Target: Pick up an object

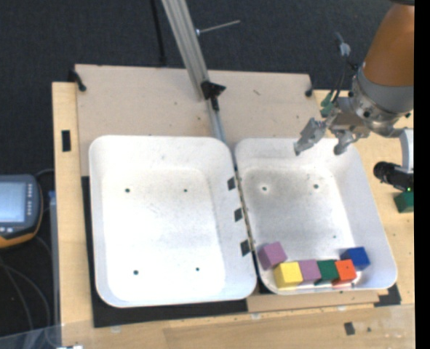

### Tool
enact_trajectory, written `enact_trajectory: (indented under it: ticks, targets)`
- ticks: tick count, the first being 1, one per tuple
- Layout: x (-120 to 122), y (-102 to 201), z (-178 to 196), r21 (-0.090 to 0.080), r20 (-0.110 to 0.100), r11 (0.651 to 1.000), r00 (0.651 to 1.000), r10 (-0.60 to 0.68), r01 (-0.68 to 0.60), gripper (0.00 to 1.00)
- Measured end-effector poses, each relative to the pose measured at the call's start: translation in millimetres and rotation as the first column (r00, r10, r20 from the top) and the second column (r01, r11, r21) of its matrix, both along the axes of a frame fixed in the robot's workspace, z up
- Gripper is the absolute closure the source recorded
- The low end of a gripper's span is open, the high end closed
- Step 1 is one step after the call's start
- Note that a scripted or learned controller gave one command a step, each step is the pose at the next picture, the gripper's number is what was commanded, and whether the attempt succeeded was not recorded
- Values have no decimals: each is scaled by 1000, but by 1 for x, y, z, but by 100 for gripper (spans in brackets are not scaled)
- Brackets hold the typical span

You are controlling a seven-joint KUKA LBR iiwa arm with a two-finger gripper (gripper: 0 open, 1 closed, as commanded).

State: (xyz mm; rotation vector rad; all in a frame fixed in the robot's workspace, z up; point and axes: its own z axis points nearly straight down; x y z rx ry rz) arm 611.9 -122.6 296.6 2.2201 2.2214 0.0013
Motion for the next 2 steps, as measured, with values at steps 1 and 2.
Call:
enact_trajectory:
  ticks: [1, 2]
  targets:
    - [23, -73, 195, -5, 10, 1000, 1000, -3, 3, 0]
    - [47, -85, 254, -6, 8, 1000, 1000, 1, -1, 0]
